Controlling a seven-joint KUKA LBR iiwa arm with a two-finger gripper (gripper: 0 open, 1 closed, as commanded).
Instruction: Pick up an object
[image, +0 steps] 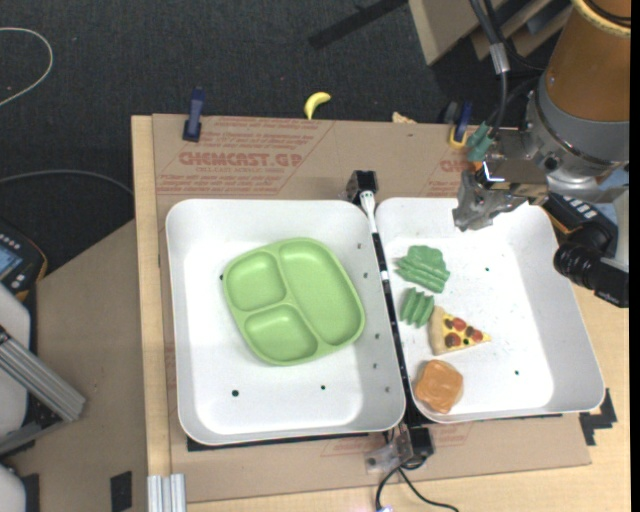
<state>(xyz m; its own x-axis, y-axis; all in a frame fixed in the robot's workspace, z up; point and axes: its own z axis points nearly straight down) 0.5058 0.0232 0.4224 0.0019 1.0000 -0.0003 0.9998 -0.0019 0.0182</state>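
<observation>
The right bin (540, 300) holds a leafy green toy (422, 267), a small ribbed green piece (416, 307), a pizza slice toy (457, 333) and a round brown bun (438, 386), all along its left side. My gripper (478, 216) hangs over the bin's far edge, above and to the right of the leafy green toy. Nothing shows between its fingers.
The left bin (200, 300) carries a green divided plate (292, 300). A black clamp (362, 186) sits where the bins meet at the back. Blue clips (193, 112) and a yellow banana toy (316, 102) lie at the cardboard's far edge.
</observation>
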